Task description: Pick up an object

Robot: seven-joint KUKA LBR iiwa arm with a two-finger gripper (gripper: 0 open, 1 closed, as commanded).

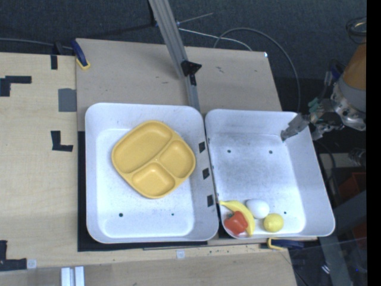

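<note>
Claw [303,124] hangs over the right bin's [268,171] far rim; its state I cannot tell.

Single fixed camera overhead, slanted down onto both bins [205,159].

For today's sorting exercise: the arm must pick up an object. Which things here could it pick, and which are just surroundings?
Could be picked:
yellow divided plate
banana
red item
white egg
yellow ball

Surroundings:
left bin
right bin
metal pole
</note>
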